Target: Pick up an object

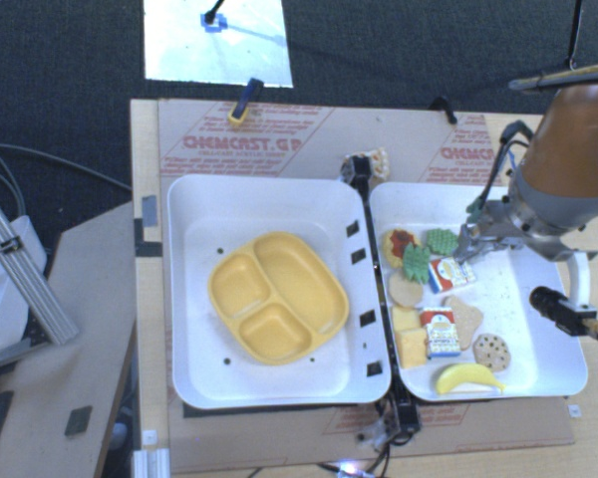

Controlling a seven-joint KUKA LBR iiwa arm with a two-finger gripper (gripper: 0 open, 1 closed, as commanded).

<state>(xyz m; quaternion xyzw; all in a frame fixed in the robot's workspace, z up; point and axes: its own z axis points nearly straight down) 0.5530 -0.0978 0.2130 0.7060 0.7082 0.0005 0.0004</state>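
Nearest the lens, at the front of the right bin [543, 361], lies a yellow banana [468, 378], well short of where the work is.

The arm [568, 157] reaches in from the right and sets the fingers [465, 247] low over the back half of that bin. They show as a dark, blurred shape, so how wide they stand cannot be told, and nothing is seen between them.

Just below and left of the fingers, almost touching them, lies a small red, white and blue carton [448, 272]; it looks like the likeliest target. Just beyond their tips sits a green ridged piece [441, 240], with a green leafy toy [416, 262] beside it and a red piece [399, 240] further left. Further toward the front come a round tan biscuit [406, 292], a yellow cheese block [411, 339], a second carton [441, 334], a heart-shaped biscuit [466, 317] and a chocolate-chip cookie [490, 351].

Well left of the fingers, the left bin [194, 267] holds a yellow divided plate [276, 295]. Both bins rest on the tabletop [279, 142].

To do the pick well, the arm should centre over the carton alone, straddle its narrow sides, and descend straight. The green pieces crowd its far edge, so a skewed approach would likely nudge them or pinch two things at once. Closing should come only once the tips are below the carton's top face.
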